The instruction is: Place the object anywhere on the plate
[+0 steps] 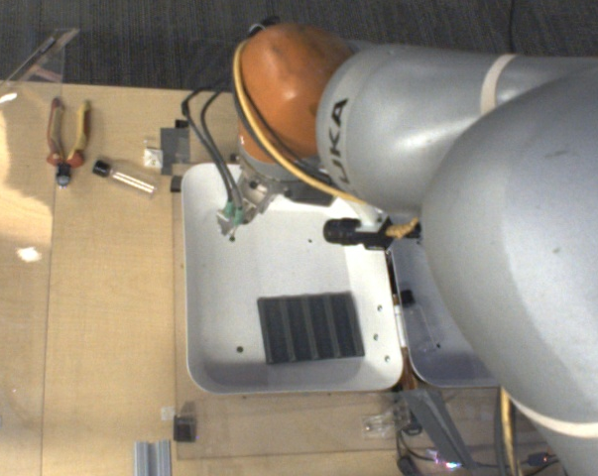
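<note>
One hand (235, 214) hovers over the left bin (204, 296), near a dark ribbed plate (309, 327).

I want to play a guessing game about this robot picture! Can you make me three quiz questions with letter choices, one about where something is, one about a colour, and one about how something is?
1. Where does the dark ribbed plate lie?
A. In the left white bin
B. On the wooden bench
C. On the arm

2. What colour are the pliers' handles?
A. Blue
B. Red and yellow
C. Green

3. How is the gripper placed?
A. Resting on the plate
C. Over the pliers
B. Above the bin's upper corner, apart from the plate

Answers: 1 A, white floor surrounds the plate; 2 B, both colours show; 3 B, bare bin floor lies between them.
</note>
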You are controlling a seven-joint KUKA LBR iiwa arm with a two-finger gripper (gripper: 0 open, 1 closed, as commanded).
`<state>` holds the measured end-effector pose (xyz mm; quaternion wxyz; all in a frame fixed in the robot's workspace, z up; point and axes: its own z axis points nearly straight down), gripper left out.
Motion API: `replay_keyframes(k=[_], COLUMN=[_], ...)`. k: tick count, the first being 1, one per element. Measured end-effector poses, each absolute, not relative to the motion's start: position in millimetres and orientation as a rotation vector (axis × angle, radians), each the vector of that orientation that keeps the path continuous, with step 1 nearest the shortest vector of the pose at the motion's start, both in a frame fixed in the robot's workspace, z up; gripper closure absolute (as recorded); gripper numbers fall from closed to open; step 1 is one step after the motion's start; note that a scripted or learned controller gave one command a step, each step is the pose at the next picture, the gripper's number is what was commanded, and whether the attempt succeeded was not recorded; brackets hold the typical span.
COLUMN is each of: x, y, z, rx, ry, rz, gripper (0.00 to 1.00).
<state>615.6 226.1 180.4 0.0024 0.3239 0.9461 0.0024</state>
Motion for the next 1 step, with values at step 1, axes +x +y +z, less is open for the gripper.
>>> replay_keyframes(k=[1], x=[637.1], y=[235.2], z=[254.2], rx=[0.88], ry=[3.009], rz=[0.009], gripper=[1.0])
